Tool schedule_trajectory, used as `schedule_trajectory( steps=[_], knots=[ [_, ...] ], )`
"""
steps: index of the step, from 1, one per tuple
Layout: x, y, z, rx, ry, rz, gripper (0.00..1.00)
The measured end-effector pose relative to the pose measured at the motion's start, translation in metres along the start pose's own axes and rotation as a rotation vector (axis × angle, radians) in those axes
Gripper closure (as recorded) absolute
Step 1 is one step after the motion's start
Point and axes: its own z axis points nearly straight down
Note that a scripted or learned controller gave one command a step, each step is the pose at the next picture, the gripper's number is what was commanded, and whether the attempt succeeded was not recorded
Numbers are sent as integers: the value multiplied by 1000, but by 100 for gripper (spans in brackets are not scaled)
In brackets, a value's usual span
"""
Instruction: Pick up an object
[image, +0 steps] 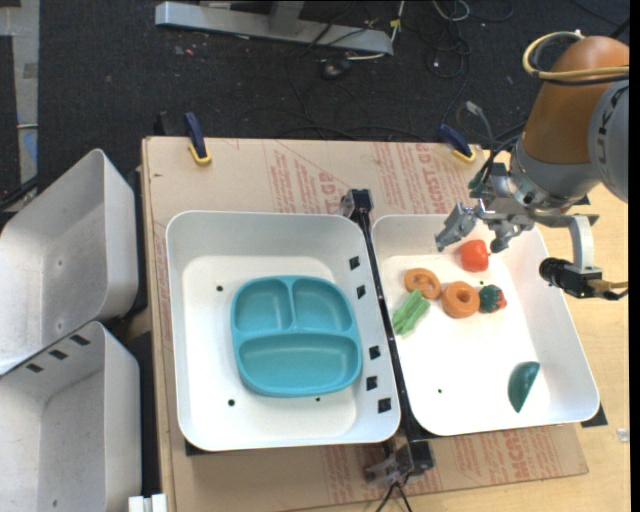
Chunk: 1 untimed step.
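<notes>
We see the gripper (484, 232) at the upper right of the frame, above the far end of the right bin (570, 345), its fingers apart and a red piece (475, 255) just below them, perhaps touching, though nothing sits between them. Below lie 2 orange rings (422, 282), a green pod (410, 312) and a teal piece (522, 385); the left bin (195, 330) holds a blue tray (296, 334).

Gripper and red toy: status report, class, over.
Gripper open, above right bin. Red toy just below the fingers, not held. Two orange rings close by.
</notes>
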Motion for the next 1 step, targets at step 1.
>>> schedule_trajectory(
  steps=[1],
  knots=[
    [0, 3, -8, -13, -2, -2, 0]
  ],
)
